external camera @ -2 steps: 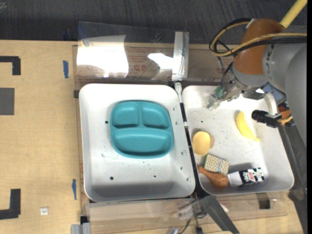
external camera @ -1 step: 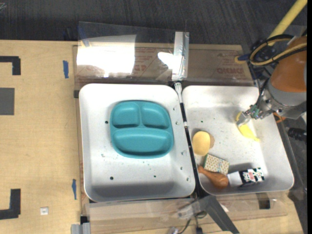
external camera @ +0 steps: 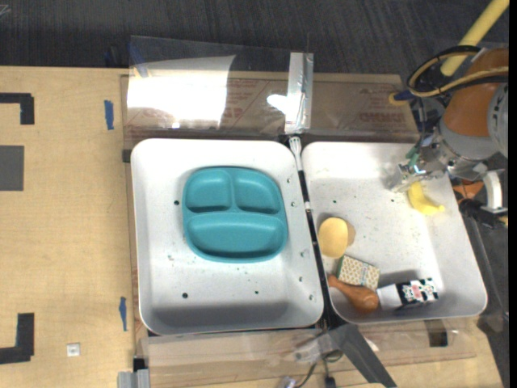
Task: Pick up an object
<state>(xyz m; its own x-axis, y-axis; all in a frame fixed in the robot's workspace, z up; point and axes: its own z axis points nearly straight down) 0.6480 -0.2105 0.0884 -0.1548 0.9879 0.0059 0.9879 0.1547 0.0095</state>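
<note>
The job looks only just begun: nothing is lifted yet. The hand [external camera: 414, 170] sits low over the back of the right bin [external camera: 452, 249], just beside a small yellow thing [external camera: 425, 200]. Whether the hand is open or closed is too hard to tell. Near the front lie a yellow ball [external camera: 334, 234], a spotted block [external camera: 359, 272], a brown toy [external camera: 357, 296] and a little bottle [external camera: 410, 293]. The left bin [external camera: 153, 217] holds a teal plate [external camera: 235, 213].

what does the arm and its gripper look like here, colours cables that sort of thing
The arm is grey with an orange band above the wrist. Yellow and dark cables loop over it, and a pale yellow tube runs off to the upper right. The gripper is a small metallic silver assembly.
</note>
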